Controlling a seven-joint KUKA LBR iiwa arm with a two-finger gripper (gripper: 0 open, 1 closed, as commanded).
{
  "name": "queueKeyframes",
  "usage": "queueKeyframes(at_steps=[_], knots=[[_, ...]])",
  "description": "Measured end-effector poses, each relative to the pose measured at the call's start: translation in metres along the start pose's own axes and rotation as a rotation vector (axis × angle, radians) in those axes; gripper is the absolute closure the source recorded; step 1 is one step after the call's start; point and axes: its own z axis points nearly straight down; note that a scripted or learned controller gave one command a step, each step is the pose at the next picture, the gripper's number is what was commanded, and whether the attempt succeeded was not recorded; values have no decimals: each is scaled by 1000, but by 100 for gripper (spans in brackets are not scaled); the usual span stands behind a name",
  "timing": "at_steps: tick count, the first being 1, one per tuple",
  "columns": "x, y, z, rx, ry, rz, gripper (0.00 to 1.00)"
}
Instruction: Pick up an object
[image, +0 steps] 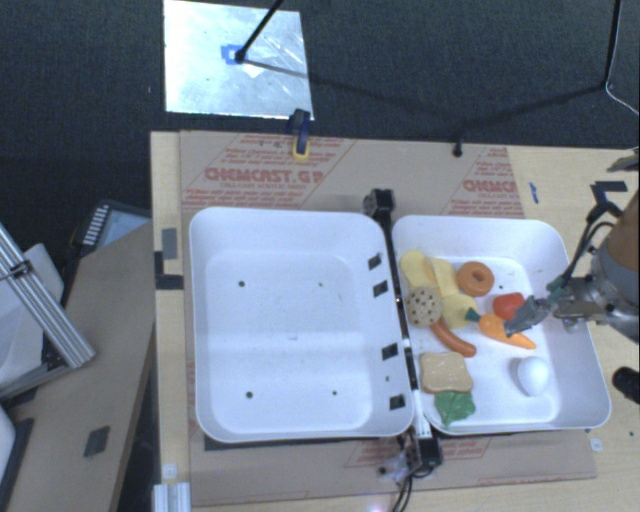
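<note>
The right bin (545, 245) holds toy food: a yellow piece (425, 270), an orange doughnut (475, 277), a dotted biscuit (423, 304), a red piece (508, 303), a carrot (500, 329), a sausage (452, 341), a slice of toast (445, 372), a green leaf (455, 406) and a white egg (532, 376). My gripper (525, 316) reaches in from the right and hovers low over the carrot and the red piece. Nothing shows held between its fingers.
The left bin (290, 325) sits beside the right one, joined by a black divider with clips (395, 320). Both rest on a cardboard sheet (260, 170). A yellow clamp (300, 135) stands at the back edge. A grey stand (40, 320) lies far left.
</note>
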Motion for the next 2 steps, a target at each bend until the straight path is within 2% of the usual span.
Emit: queueKeyframes(at_steps=[1, 2], knots=[[59, 93, 119, -9, 0, -9, 0], [69, 91, 133, -4, -6, 0, 0]])
